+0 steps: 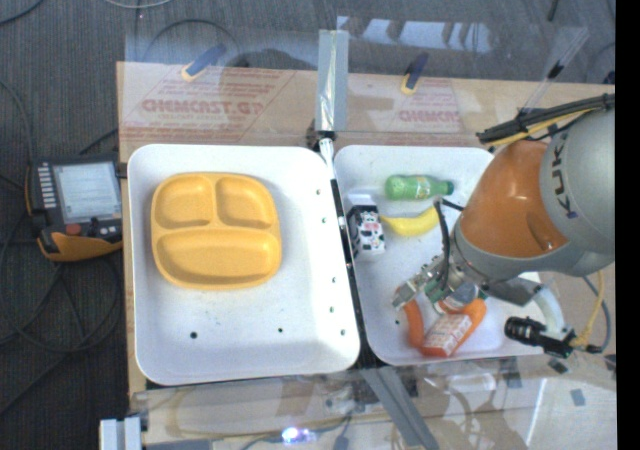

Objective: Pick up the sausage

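Note:
The sausage [412,325], a short orange-red curved piece, lies near the front of the right bin [380,338]. Beside it on the right lie an orange-and-white packet [447,336] and another orange piece [476,312]. My gripper [434,290] hangs just above and slightly behind the sausage, below the arm's orange band [505,203]. Nothing can be seen held in it. The arm hides the bin's right side.
A green bottle [418,186], a banana [412,224] and a small black-and-white toy [367,230] lie in the back of the right bin. A yellow divided plate [214,230] sits in the left bin [240,338]. A divider wall [345,258] separates the bins.

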